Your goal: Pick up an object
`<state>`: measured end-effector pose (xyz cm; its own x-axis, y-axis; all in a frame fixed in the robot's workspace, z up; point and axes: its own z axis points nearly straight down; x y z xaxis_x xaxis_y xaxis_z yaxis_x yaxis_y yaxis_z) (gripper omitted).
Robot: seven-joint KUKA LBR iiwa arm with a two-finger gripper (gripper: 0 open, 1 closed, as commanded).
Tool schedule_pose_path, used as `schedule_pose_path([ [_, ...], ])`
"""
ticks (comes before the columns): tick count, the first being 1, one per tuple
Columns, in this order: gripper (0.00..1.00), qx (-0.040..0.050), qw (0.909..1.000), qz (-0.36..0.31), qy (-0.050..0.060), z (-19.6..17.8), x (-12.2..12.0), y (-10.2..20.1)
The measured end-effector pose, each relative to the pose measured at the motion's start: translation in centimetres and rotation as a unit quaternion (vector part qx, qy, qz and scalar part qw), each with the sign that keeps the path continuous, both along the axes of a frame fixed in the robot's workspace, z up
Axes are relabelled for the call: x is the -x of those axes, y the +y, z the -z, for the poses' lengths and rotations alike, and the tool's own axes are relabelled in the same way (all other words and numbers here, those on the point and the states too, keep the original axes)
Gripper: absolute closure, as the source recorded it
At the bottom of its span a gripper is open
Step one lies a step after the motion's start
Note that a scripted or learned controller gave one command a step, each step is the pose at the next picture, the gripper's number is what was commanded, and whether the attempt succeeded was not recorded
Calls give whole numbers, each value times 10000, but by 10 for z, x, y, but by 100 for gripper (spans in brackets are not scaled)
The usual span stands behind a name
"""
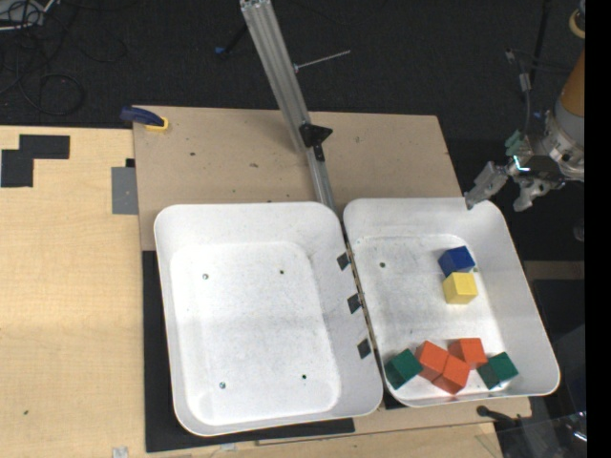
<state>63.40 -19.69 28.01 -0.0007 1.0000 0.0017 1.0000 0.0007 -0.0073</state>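
The right bin holds a blue cube with a yellow cube just in front of it. Near its front edge lie two orange blocks between two green blocks. My gripper hangs at the far right, above and just outside the right bin's back right corner, well apart from the cubes. Its two fingers are spread open with nothing between them.
The left bin sits beside the right one. A slanted aluminium bar rises behind the bins from the brown board. A small blue and yellow object lies at the board's back left corner.
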Motion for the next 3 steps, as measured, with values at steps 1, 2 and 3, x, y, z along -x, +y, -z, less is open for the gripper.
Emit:
schedule_pose_path([
  [1, 0, 7, 10000, -20, -21, -3, -1, 1],
  [2, 0, 0, 10000, -19, -3, 43, 1, 7],
  [3, 0, 2, 10000, -14, -1, 87, -2, 8],
])
